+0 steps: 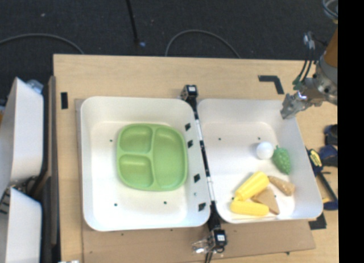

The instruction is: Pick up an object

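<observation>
Gripper, finger state can't tell, sits over right bin far-right corner w/ white ball nearest at approx 7 o'clock, yellow pieces beyond toward bin's near edge.

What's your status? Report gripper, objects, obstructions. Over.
Gripper over right bin's far right corner, nothing seen between fingers. White ball, green piece, two yellow pieces and tan wedges in that bin. Nothing blocking them.
</observation>
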`<action>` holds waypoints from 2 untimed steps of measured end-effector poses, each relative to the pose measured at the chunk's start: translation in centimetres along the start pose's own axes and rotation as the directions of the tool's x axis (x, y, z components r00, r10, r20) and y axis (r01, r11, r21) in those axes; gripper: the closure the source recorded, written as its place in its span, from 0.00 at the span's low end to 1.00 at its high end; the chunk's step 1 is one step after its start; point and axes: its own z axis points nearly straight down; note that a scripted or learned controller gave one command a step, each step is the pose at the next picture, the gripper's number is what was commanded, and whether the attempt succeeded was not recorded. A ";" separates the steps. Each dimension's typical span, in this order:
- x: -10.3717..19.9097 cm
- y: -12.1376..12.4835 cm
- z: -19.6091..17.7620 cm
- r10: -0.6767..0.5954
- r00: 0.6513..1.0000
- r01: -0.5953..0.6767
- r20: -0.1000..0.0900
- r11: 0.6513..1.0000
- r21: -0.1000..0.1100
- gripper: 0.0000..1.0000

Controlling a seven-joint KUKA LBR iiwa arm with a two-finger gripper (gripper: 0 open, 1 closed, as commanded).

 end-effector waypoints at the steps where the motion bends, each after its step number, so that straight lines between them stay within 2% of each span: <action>1: 5.0 -1.4 -0.8 0.001 1.000 -0.001 -0.002 1.000 0.002 1.00; 2: 9.7 -1.3 0.0 0.001 1.000 -0.001 -0.002 1.000 0.002 1.00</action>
